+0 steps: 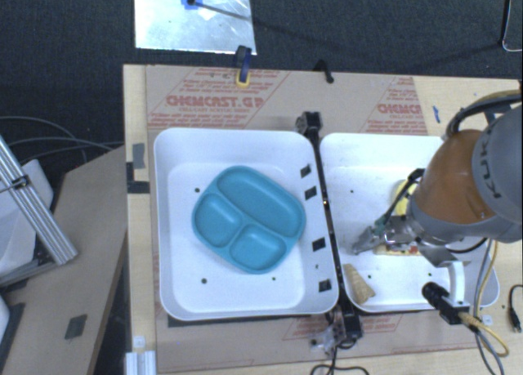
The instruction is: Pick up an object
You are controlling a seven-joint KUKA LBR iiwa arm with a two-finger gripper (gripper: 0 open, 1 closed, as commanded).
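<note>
My gripper hangs low over the left half of the right bin, pointing toward the divider between the bins. A tan wedge-shaped object lies near that bin's front left corner, just below the gripper and apart from it. A yellow-green object peeks out from behind the wrist, mostly hidden by the arm. A thin reddish-yellow strip shows under the wrist. A blue divided plate lies in the middle of the left bin.
A black hinge strip runs between the two bins. The bins rest on a cardboard sheet. A shiny metal sheet lies beyond the bench at the back.
</note>
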